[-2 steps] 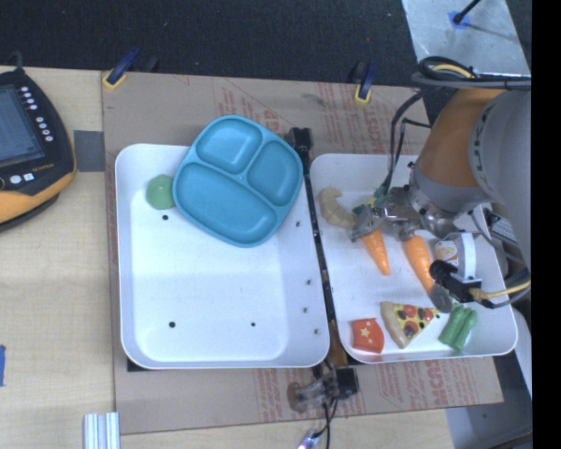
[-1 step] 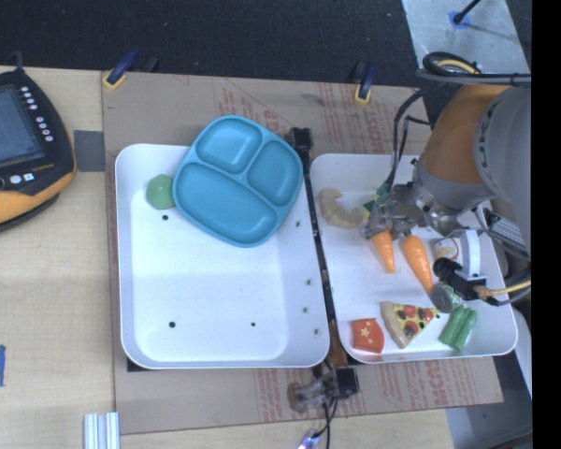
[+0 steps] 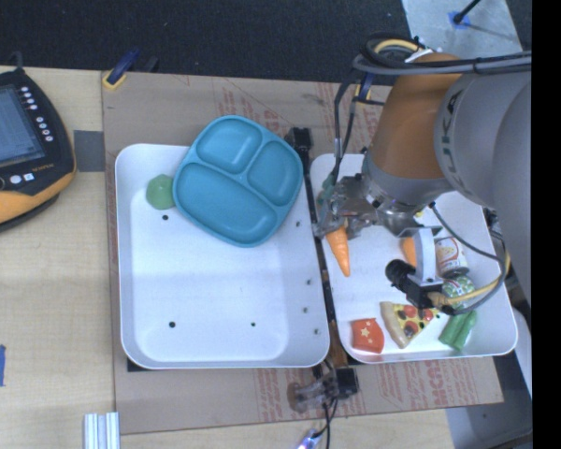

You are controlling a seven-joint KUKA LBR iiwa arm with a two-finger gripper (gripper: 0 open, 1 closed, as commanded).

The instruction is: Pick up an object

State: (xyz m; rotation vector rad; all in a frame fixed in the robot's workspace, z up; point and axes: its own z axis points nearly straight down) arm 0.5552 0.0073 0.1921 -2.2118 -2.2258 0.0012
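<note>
We find the claw [image 3: 341, 215] low at the right white bin's [image 3: 491, 344] left wall, directly above the orange plastic carrot [image 3: 338, 250], whose long axis runs toward the bin's near edge; its grip we cannot tell.

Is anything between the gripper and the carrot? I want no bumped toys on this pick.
Nothing visible does. The gripper sits right at the carrot's top end; the pizza slice and can lie off to the side.
</note>
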